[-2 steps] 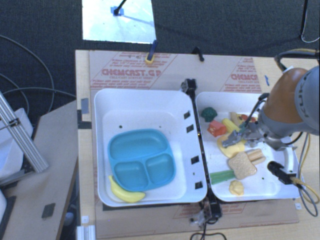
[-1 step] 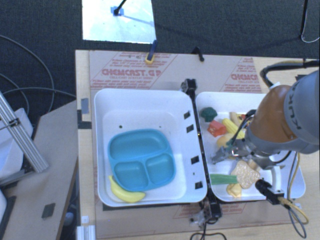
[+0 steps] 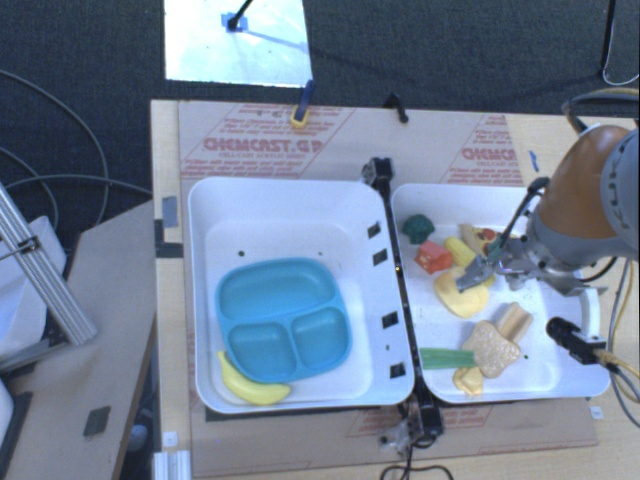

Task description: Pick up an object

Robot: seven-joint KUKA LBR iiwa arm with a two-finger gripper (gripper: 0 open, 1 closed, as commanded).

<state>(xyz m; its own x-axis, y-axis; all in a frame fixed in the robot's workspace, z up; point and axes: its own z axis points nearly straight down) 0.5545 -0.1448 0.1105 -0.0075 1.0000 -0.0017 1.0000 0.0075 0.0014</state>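
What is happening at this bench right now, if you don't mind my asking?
The robot arm's gripper is down in the right bin, low over a pale yellow toy food piece among other play food. Whether it holds anything isn't clear. The left bin has a blue divided tray and a banana.

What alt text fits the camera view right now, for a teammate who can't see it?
The arm's pincer hangs low in the right bin, over a pale yellow toy among scattered play food. The left bin holds a blue divided tray with a banana beside it.
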